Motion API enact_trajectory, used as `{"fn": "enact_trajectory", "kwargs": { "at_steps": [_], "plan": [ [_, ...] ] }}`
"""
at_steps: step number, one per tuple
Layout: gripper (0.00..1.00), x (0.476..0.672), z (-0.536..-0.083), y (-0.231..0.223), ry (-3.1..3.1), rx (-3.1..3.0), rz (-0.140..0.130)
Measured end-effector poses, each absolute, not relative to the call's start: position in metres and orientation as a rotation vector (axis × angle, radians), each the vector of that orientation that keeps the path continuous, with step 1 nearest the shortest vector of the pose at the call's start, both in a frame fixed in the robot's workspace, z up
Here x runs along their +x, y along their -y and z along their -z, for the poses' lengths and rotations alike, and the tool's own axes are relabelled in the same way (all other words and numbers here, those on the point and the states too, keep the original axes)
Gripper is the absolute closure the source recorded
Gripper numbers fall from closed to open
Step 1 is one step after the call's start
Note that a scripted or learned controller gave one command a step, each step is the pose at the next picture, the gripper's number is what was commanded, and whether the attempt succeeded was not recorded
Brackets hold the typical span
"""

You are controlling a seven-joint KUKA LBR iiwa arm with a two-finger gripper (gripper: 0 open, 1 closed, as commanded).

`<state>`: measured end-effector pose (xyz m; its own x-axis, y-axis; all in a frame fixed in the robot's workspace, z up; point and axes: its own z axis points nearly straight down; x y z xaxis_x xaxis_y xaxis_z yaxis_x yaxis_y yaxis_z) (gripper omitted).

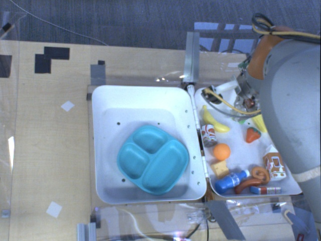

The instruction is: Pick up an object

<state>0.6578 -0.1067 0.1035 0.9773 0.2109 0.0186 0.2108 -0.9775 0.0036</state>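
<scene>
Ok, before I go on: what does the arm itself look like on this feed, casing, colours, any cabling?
The arm is a bulky, rounded grey casing coming in from the right. An orange band rings it above the wrist. Yellow and dark cables loop loosely around the wrist end, with more cabling coiled over the orange band. The gripper is small, dark and metallic, too cluttered to make out further.

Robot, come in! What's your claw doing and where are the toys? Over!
Gripper low at right bin's far end. Nothing seen held. Banana closest. Arm covers bin's right side.

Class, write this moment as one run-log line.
arm: over right bin | pincer: near bin's far end, nothing seen held | banana, orange: in bin | plate: left bin
</scene>
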Motion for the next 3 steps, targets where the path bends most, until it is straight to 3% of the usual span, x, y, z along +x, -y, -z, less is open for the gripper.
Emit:
{"fn": "enact_trajectory", "kwargs": {
  "at_steps": [1, 2, 3],
  "plan": [
    [1.00, 0.662, -0.088, 0.098, -0.322, 3.126, -0.010],
    [1.00, 0.652, -0.088, 0.122, -0.327, 3.123, -0.008],
    [1.00, 0.654, -0.087, 0.166, -0.323, 3.124, -0.006]
  ]
}}
